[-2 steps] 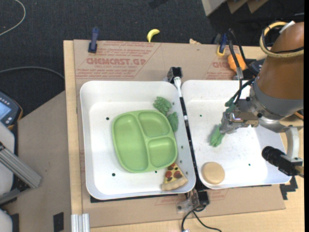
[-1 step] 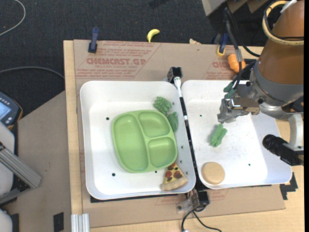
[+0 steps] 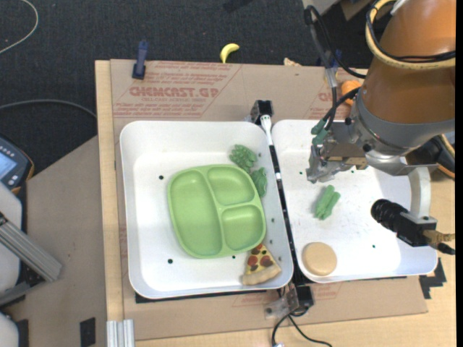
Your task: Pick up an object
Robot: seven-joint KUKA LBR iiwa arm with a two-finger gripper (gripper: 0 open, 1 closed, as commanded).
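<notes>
Showing, from largest to smallest:

Bench: brown cardboard sheet [image 3: 181, 85] printed with red lettering, under both bins.
Left bin [image 3: 141, 194]: shallow and white; holds the tray, the leafy piece and the pizza slice.
Right bin [image 3: 391, 262]: shallow and white, side by side with the left bin; holds the green object and the bun.
Arm [image 3: 412, 71]: grey with an orange band, entering from the right, over the right bin's upper half.
Tray [image 3: 215, 210]: light green, three compartments, in the middle of the left bin.
Gripper [image 3: 318, 172]: pointing down above the right bin's upper left, just above the green object and apart from it; nothing seen between the fingers, and whether they stand apart or together cannot be told.
Bun [image 3: 319, 259]: tan, round, at the right bin's near edge.
Pizza slice [image 3: 259, 264]: toy, at the left bin's near right corner, just beside the tray.
Leafy piece [image 3: 247, 160]: green, by the tray's far right edge.
Green object [image 3: 326, 202]: small, elongated, lying on the right bin's floor left of centre.
Banana [image 3: 228, 50]: small, yellow, on the dark floor beyond the bench.
</notes>
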